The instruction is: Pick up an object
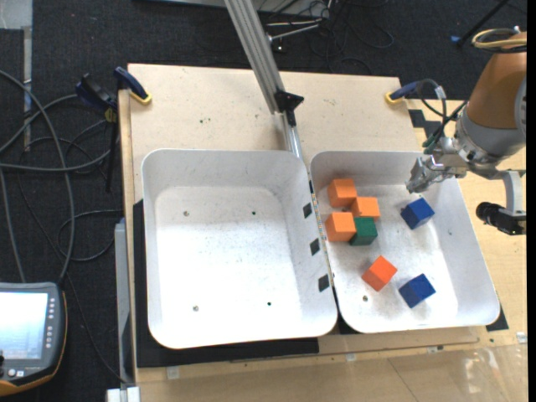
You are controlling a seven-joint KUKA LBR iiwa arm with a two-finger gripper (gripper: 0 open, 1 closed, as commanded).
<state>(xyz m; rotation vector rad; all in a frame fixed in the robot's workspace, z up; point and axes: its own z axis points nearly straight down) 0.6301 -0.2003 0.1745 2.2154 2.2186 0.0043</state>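
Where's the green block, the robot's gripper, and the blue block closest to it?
green block (364,232): camera view, on its top face.
gripper (418,182): camera view, midway between its fingertips.
blue block (416,213): camera view, on its top face, just below the gripper.

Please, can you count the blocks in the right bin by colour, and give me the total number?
Orange blocks: 4
Blue blocks: 2
Green blocks: 1
Total: 7 blocks, all in the right bin.
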